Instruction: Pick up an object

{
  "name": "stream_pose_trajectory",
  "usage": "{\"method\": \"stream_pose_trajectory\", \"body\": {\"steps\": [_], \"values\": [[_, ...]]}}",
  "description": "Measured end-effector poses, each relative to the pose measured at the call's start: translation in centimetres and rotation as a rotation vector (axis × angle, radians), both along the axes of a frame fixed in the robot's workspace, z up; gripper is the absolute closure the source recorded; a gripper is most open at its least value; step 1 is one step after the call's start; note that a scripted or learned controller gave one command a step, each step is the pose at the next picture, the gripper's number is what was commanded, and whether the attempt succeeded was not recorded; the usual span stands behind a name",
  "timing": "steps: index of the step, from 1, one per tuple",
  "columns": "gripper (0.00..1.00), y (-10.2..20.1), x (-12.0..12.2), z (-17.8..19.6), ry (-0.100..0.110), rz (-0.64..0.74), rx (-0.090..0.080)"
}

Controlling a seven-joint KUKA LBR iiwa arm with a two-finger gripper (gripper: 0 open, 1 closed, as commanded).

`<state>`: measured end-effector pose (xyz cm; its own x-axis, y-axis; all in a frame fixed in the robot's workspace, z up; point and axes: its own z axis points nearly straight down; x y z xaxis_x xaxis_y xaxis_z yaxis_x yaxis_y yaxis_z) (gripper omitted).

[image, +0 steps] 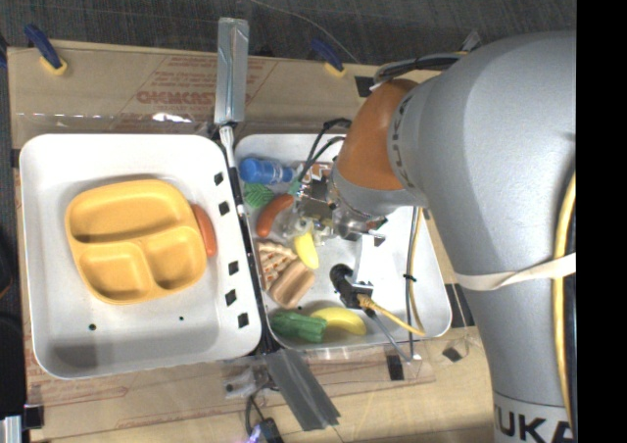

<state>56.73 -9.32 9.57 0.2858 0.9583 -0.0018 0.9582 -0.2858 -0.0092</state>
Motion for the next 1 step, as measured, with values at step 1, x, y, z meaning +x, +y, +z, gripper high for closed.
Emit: {"method": "stream_pose_trajectory", "body": {"steps": [1], "values": [[1.00, -0.03, 0.01, 0.61, 0.005, 0.003, 0.001]]}}
